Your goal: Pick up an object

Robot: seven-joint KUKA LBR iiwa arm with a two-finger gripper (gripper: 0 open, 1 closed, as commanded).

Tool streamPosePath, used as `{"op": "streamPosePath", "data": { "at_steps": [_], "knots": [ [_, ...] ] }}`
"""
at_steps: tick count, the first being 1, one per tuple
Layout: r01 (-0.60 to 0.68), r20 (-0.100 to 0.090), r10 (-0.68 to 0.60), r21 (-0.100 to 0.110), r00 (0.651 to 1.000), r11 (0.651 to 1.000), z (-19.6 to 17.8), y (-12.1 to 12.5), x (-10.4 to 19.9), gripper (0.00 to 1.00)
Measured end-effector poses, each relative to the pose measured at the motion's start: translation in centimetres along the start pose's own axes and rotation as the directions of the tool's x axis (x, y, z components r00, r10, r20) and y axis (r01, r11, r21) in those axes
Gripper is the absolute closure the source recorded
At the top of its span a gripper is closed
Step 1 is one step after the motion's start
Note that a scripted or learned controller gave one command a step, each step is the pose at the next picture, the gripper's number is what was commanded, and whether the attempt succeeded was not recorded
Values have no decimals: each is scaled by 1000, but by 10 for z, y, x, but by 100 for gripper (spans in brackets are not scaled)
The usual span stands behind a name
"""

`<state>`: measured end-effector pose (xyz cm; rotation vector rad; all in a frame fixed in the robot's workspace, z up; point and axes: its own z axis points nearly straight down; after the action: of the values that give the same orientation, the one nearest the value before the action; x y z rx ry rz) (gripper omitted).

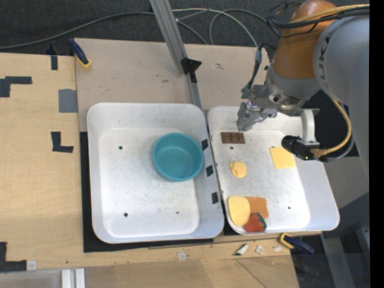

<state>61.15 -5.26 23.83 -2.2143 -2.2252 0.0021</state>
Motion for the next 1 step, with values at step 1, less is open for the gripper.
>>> {"op": "streamPosePath", "data": {
  "at_steps": [1],
  "knots": [
    [2, -2, -2, -1, 1000, 1000, -7, -6, 56, 100]
  ]
}}
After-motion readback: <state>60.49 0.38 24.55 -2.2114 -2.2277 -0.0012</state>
